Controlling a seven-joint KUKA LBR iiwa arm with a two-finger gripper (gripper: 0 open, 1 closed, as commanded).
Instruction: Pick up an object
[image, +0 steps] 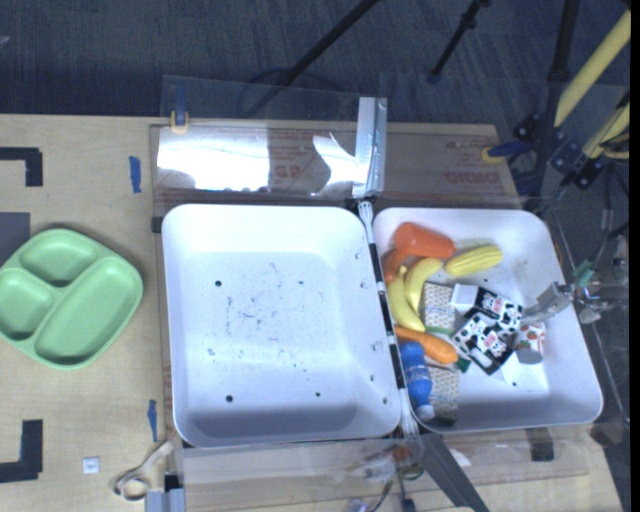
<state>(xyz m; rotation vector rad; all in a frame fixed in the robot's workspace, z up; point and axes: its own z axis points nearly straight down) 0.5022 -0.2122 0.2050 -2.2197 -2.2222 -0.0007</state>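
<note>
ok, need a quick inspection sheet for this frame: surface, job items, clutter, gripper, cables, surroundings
Surface: wooden bench bearing the left bin and the right bin, side by side.
Job's things: all in the right bin, piled at its left side: banana, orange vegetable, corn cob, blue bottle, black-and-white patterned box.
Clutter: green divided plate on the bench, left of the bins.
Gripper: gripper low over the right bin's right part; nothing seen between its fingers.
Cables: nothing seen.
Surroundings: clear panel behind the left bin; dark floor.
</note>
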